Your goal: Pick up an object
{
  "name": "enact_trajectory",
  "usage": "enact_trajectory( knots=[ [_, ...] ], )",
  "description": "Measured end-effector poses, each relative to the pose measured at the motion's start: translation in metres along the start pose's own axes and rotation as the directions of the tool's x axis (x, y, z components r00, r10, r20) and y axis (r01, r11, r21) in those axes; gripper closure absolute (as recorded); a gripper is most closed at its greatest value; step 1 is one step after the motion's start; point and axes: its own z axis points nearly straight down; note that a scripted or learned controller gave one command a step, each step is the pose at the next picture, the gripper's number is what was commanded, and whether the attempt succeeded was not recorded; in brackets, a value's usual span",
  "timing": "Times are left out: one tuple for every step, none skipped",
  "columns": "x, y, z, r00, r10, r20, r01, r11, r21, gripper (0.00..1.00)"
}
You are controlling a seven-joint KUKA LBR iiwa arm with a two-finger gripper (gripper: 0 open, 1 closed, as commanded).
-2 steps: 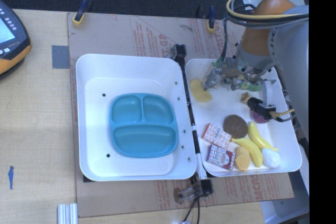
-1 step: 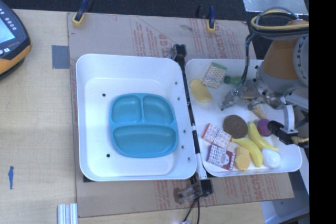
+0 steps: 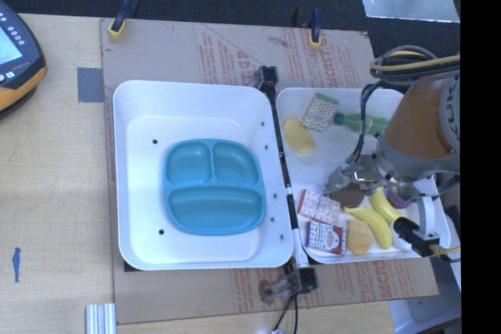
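In the right bin (image 3: 313, 102), much is masked by the arm (image 3: 419, 125), whose grey body and orange band cover the bin's right side and are themselves cut off at the frame's edge. The claw (image 3: 352, 177) is seen low over the bin floor, near its middle, as a cluster of dark metal parts; how far it is parted cannot be told, and nothing can be made out between its tips. It is placed just above the banana (image 3: 374, 221) and just right of the upper carton (image 3: 318, 206); contact with either cannot be confirmed. A purple item (image 3: 398, 200) beside the banana is largely hidden under the wrist and cannot be identified. A green item (image 3: 362, 121) at the bin's far side is partly covered by a black cable and the arm.

Clearly seen in the same bin are a lemon (image 3: 299, 135) near the left wall, a patterned packet (image 3: 319, 112) behind it, a second carton (image 3: 325, 237) at the near edge, and a yellow corn-like piece (image 3: 358, 236) touching the banana's near side.

The left bin (image 3: 129, 168) is occupied by a blue tray (image 3: 213, 185), lying flat at its centre. Both bins are set on a cardboard sheet (image 3: 219, 51) held by clamps (image 3: 121, 18) at the far edge. A handheld pendant (image 3: 16, 59) is cut off at the left.
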Motion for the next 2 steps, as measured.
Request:
enact_trajectory(
  knots=[
    [0.008, 0.047, -0.002, 1.000, -0.003, 0.003, 0.003, 1.000, -0.012, 0.00],
    [-0.003, 0.001, -0.007, 1.000, 0.001, 0.002, -0.001, 1.000, -0.003, 0.00]
  ],
)
